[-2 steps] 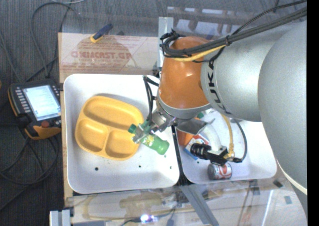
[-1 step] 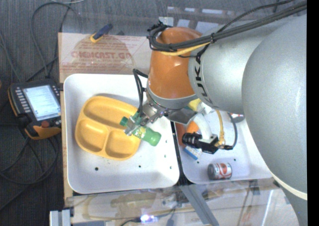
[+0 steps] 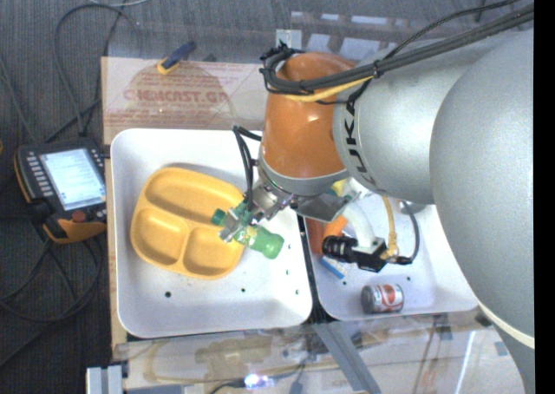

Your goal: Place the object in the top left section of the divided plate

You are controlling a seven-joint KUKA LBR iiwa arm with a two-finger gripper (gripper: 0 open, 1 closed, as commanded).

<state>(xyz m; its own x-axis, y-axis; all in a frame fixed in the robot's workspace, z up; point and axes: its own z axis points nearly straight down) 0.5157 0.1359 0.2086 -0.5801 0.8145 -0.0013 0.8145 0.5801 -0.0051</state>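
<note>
A yellow divided plate point(image 3: 169, 210) lies in the left white bin point(image 3: 147, 305), with three sections. My gripper point(image 3: 237, 226) hangs over the plate's right edge, reaching down from the orange-banded wrist. A green bottle-like object point(image 3: 265, 243) sits between its fingers, lying roughly level. One green end pokes out toward the plate and the thicker end points toward the bin's right wall. The gripper is shut on this green object. The wrist hides part of the plate's far right rim.
The right bin point(image 3: 434, 297) holds a small red and silver can point(image 3: 381, 298), an orange item point(image 3: 335, 229) and a small blue piece point(image 3: 334, 269). A teach pendant point(image 3: 65, 180) lies left of the bench. A blue and yellow tool point(image 3: 176, 55) rests on cardboard behind the bins.
</note>
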